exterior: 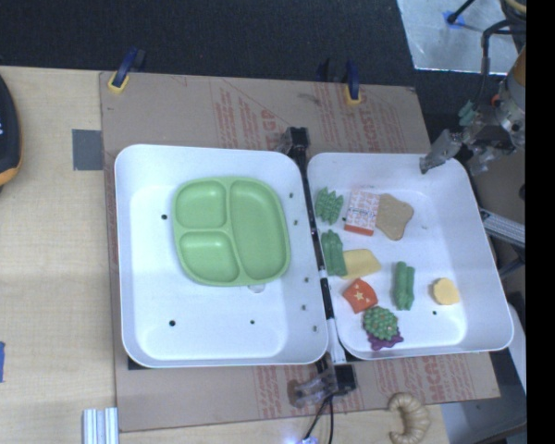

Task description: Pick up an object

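Illumination was even and fairly bright across the bench (pixel 46 276), apparently from overhead. The two white bins (pixel 139 248) (pixel 472 276) were near overexposure; detail on their floors was washed out, with a soft grey shadow along the left bin's inner left wall and far edge. A faint sheen lay on the green plate (pixel 231 231). The floor beyond the bench's far edge was dark and noisy. Focus was soft overall; the gripper (pixel 437 160) near the right bin's far right corner was blurred.

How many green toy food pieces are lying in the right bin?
4, all in the right bin: one at upper left, one below it by the divider, one mid-right, and a bumpy round one near the front edge. None seems hidden.
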`<state>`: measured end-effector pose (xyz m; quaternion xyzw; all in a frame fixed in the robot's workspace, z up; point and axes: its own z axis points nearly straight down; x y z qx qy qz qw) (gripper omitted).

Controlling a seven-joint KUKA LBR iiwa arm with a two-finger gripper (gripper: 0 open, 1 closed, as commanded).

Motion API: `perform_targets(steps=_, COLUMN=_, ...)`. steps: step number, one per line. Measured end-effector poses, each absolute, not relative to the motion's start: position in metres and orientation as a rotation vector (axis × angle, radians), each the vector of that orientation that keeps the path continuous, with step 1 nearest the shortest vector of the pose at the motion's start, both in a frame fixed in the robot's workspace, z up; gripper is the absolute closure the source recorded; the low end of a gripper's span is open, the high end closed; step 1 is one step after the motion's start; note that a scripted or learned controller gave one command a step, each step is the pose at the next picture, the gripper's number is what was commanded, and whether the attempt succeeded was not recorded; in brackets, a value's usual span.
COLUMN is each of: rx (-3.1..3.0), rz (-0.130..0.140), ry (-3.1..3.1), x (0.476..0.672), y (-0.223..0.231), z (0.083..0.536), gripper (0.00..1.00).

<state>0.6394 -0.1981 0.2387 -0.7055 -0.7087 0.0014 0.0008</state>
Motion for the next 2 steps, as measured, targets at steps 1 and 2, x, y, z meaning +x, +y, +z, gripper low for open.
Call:
perform_targets(steps=1, rx=-2.215, rz=0.006, ry=-2.217, x=0.609, y=-0.212, z=0.086, gripper=0.00)
perform_targets(steps=2, rx=-2.209, rz=-0.001, ry=-2.226, x=0.522, y=-0.130, z=0.215, gripper=0.00)
